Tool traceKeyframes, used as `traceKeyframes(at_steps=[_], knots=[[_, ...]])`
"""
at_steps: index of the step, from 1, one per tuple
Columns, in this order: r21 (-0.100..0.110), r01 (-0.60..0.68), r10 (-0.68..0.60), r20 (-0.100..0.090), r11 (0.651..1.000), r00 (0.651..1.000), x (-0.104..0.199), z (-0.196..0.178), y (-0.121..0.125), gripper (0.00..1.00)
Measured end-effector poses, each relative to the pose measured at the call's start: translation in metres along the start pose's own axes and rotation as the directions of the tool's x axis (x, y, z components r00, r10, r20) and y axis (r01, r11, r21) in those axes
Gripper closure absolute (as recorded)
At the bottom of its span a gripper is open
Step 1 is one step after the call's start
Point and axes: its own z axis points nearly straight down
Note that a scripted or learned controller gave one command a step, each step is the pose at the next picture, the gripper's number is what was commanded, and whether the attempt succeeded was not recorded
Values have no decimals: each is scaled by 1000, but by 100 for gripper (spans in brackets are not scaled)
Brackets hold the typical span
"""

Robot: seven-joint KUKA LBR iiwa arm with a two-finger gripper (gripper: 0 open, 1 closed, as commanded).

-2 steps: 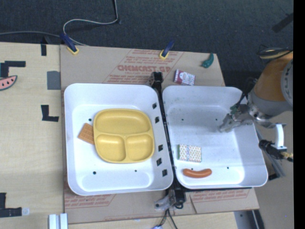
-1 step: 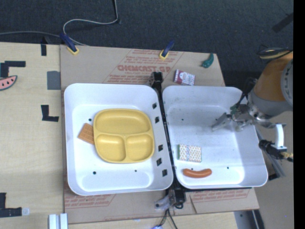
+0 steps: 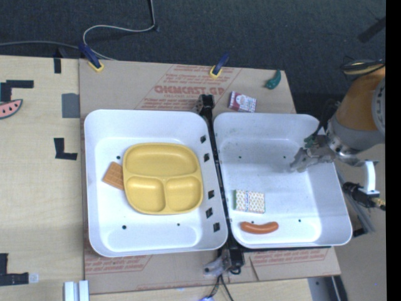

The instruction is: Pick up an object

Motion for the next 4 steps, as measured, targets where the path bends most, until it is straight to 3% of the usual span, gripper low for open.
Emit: traceKeyframes(at_steps=[1, 2, 3, 4], knots=[[0, 0, 0, 0, 1000, 1000, 0, 0, 0, 0], [-6, -2, 2, 6, 1000, 1000, 4, 35, -15, 0], [-7, -2, 2, 8, 1000, 1000, 3, 25, -15, 100], [-7, -2, 3, 8, 1000, 1000, 3, 25, -15, 0]])
